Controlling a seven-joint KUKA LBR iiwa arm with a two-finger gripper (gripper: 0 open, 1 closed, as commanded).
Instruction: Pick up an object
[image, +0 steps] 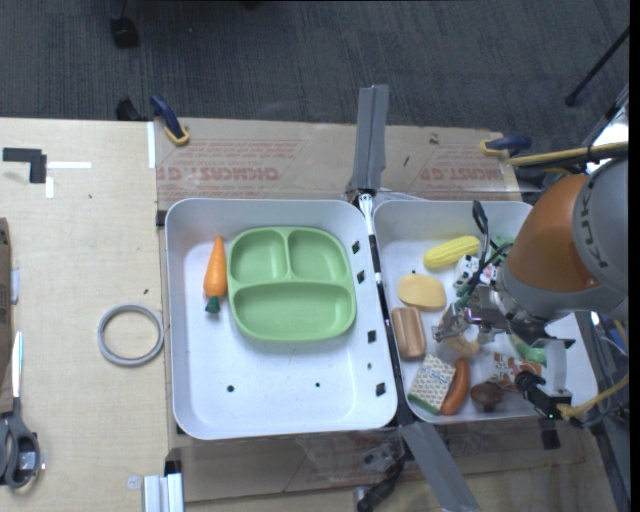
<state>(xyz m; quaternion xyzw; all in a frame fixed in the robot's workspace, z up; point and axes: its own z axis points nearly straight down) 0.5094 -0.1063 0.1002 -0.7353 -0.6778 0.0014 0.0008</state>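
End effector (462, 322): low in the right bin (400, 215), among toy food; grip state cannot be told.
Left bin (190, 400): green plate (292, 283), carrot (214, 270).

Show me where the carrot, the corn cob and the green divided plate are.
carrot (215, 268): camera view, middle of its orange body.
corn cob (451, 251): camera view, centre of the yellow cob.
green divided plate (293, 312): camera view, floor of its large lower compartment.

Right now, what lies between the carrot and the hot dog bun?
In the camera view, the green divided plate sits between the carrot and the hot dog bun.
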